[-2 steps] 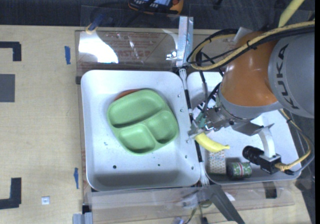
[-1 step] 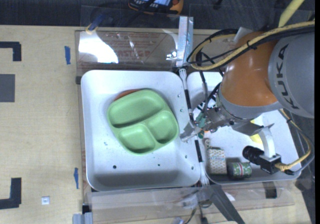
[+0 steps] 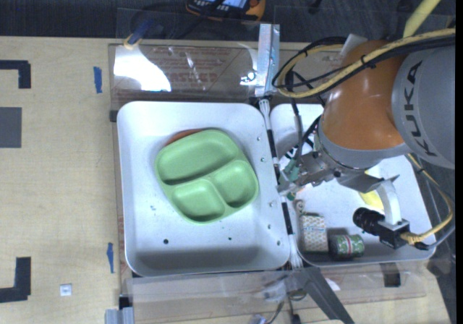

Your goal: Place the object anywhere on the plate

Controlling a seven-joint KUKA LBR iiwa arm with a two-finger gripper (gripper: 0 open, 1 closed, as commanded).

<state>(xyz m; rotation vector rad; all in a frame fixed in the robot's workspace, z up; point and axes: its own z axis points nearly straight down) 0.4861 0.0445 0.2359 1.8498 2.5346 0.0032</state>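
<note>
green can (image 3: 346, 244) lies below the gripper (image 3: 293, 174) — apart, untouched.

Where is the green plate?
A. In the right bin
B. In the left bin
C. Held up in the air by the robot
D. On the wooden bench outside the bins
B. The green plate lies flat on the floor of the left bin, while the arm is over the right bin.
</note>
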